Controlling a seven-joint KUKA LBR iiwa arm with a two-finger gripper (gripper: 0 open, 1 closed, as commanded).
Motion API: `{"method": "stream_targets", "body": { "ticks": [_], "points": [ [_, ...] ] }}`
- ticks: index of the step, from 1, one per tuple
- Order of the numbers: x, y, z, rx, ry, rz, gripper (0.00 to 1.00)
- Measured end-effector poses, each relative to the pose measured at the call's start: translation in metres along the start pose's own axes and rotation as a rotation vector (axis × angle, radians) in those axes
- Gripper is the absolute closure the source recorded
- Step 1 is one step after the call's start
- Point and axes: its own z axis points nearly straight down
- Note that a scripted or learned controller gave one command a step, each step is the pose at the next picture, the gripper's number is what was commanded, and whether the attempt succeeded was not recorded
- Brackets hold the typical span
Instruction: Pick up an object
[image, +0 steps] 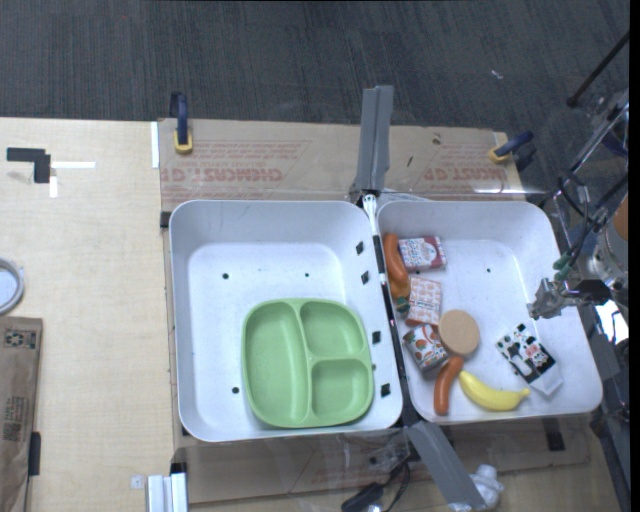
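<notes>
The black-and-white carton (526, 352) is lying flat on the floor of the right bin (470, 225), near its right wall, with open floor on most sides. That is making it the likeliest target, because the gripper (548, 300) is hanging just above and to the right of it, over the bin's right edge. Whether its fingers are parted or closed cannot be told here, and nothing is showing between them. To do this step well, the arm is needing to slide inward, away from the wall, centre over the carton, and come down square across its narrow width. Just left of the carton, the banana (492, 392) is sitting close to its lower corner, so a drifting descent is risking a nudge. Further left, the round tan disc (460, 331), the sausages and small cartons are crowding together. Over in the left bin (200, 250), the green divided plate (307, 362) is lying well apart.
</notes>
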Motion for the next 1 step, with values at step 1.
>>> {"method": "stream_targets", "body": {
  "ticks": [1],
  "points": [
    [0.0003, -0.0215, 0.0230, -0.001, 0.001, 0.145, 0.00]
  ]
}}
